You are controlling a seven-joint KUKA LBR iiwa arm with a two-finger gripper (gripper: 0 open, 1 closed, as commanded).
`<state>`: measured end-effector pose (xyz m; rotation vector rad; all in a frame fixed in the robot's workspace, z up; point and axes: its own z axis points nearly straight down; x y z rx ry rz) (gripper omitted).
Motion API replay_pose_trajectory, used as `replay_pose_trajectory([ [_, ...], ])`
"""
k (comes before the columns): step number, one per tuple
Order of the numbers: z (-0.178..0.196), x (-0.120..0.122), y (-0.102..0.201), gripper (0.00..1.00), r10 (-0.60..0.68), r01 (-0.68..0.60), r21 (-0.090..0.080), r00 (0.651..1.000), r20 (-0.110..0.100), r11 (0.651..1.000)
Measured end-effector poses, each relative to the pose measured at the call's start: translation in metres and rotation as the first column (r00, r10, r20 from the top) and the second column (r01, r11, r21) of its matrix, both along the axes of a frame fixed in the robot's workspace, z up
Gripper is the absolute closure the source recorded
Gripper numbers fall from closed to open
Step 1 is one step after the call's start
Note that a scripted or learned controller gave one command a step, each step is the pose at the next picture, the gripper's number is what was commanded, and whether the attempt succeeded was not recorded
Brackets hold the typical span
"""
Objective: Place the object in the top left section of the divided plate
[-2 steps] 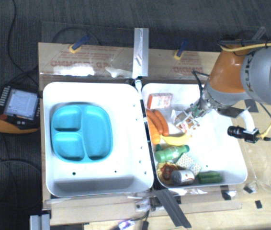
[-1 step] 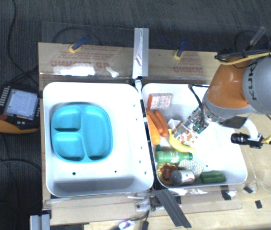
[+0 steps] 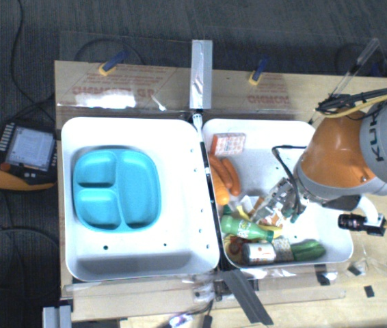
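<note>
Task looking barely started: the blue divided plate is sitting in the left bin with all three sections bare, including the top left one, so nothing is placed yet. The arm is reaching in from the right, and the claw is hanging low over the right bin, right at the pile of toy food; whether it is open, closed or gripping anything I cannot tell, too cluttered there. Which object is the target is unclear; candidates are all lying in the right bin: an orange sausage-like piece, a small pink-white packet, a green bottle, a dark green cucumber shape. Pick, carry across and drop are all remaining. The bench is showing light wood with taped sheets and clips at the back, dark carpet floor around it, cables running on it, a handheld pendant lying at left.
</note>
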<state>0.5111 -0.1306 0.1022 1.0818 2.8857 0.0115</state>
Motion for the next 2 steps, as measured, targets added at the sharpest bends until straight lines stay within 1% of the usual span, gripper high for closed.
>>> replay_pose_trajectory([
  [1,-0.002,0.037,0.022,1.00,-0.066,0.066,0.007,0.998,-0.022,0.998],
  [2,-0.002,0.110,0.025,1.00,-0.044,0.044,0.012,0.999,-0.026,0.999],
])
